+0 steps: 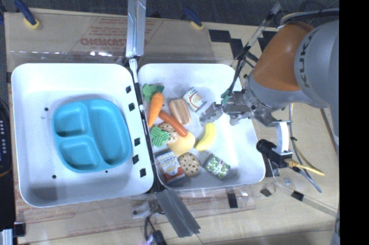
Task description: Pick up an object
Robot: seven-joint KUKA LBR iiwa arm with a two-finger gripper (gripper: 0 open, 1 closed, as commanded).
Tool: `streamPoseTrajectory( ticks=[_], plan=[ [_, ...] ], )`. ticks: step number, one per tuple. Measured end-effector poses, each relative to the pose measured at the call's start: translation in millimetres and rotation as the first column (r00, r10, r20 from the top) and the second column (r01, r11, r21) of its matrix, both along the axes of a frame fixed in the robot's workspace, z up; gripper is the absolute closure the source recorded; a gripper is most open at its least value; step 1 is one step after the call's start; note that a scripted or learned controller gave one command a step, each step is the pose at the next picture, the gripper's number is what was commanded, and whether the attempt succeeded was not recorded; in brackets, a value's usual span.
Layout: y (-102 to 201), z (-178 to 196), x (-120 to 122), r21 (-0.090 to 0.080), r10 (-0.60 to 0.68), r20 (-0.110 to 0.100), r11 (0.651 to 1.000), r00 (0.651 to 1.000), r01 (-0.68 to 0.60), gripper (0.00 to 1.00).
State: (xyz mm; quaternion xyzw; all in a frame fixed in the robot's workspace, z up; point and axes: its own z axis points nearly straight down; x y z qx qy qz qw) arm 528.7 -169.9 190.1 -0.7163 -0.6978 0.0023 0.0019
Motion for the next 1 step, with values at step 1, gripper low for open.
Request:
streamPoseTrajectory(
  ticks=[1],
  plan=[
    [45.7,-24.5,-11.2,0.002,0.057,0.001,0.998,0.998,-0.057,0.0]
  ],
)
